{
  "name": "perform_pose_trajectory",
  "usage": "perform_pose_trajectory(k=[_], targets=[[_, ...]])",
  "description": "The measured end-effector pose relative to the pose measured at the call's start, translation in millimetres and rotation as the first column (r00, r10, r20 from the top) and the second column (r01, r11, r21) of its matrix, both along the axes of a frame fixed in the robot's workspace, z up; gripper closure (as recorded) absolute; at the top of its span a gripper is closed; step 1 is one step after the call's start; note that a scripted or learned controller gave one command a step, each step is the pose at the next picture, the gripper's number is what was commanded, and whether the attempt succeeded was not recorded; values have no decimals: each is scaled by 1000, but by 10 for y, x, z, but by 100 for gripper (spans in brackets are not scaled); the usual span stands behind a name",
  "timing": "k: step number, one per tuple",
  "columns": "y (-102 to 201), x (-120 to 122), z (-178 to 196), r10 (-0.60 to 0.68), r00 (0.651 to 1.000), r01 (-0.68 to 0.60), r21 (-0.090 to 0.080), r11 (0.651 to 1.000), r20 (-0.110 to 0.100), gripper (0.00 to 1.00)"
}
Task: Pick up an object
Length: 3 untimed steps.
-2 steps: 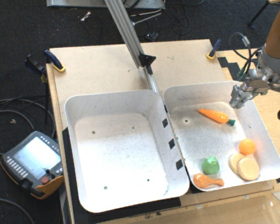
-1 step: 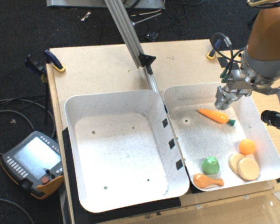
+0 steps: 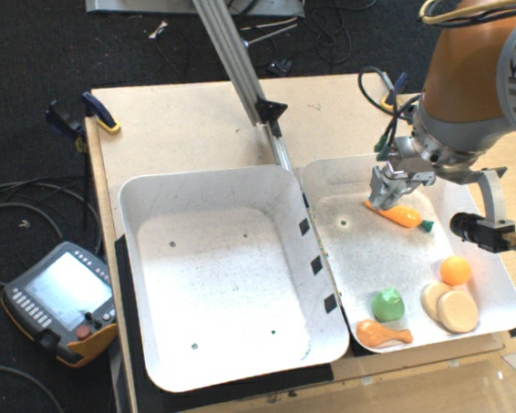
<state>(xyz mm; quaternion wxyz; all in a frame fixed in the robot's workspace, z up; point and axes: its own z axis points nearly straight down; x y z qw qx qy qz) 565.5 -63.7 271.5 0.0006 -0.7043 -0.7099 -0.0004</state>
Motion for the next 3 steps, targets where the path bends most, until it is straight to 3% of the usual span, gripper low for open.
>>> perform_pose_trajectory(k=[1, 3], targets=[[471, -35, -188, 0, 1000, 0, 0, 1000, -2, 100], [1589, -22, -199, 1, 1000, -1, 1, 1000, 0, 100]])
